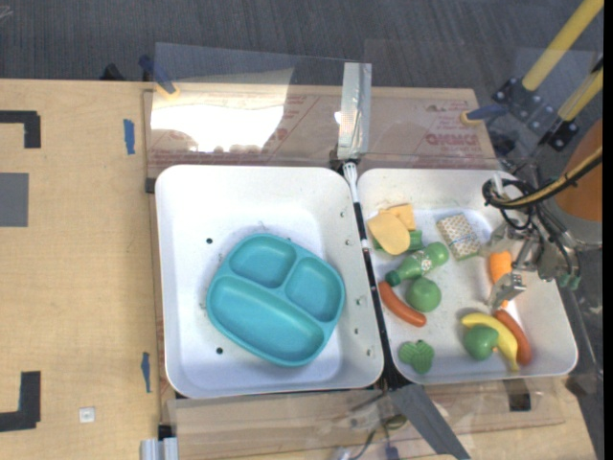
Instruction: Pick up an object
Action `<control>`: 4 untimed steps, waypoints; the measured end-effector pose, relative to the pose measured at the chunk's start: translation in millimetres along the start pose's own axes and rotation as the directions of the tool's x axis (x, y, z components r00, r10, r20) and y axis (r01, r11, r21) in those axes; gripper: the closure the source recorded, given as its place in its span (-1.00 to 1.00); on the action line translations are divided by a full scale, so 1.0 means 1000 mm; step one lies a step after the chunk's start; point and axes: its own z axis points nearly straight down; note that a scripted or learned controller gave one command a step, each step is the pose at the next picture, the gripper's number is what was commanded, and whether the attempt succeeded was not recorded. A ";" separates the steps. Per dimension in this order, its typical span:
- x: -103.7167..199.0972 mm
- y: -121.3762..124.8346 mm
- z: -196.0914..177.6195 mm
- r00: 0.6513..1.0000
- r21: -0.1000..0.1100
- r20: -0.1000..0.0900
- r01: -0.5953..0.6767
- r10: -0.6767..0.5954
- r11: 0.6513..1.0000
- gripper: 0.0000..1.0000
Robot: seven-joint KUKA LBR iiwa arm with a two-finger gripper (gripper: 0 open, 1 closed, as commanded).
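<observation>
The right bin holds several toy foods. A yellow piece lies at its back left, with a speckled grey block beside it. A green cucumber-like piece, a green ball, a red chili and a small broccoli run down the left side. At the front right lie a yellow banana, a green pepper and an orange-red sausage. My gripper hangs low over the bin's right side, right beside an orange piece; I cannot tell whether it touches it.
In the left bin sits a teal divided plate. A metal divider post stands at the back between the bins. The arm, cables and yellow struts crowd the right side. Plain wooden bench lies to the left.
</observation>
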 end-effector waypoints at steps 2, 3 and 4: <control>-0.002 0.000 -0.009 1.000 0.000 0.004 0.000 0.000 1.000 -1.00; 0.006 -0.001 0.011 0.999 -0.002 -0.011 -0.042 0.042 0.999 -1.00; 0.002 -0.001 -0.001 0.999 -0.001 0.002 -0.042 0.042 0.999 1.00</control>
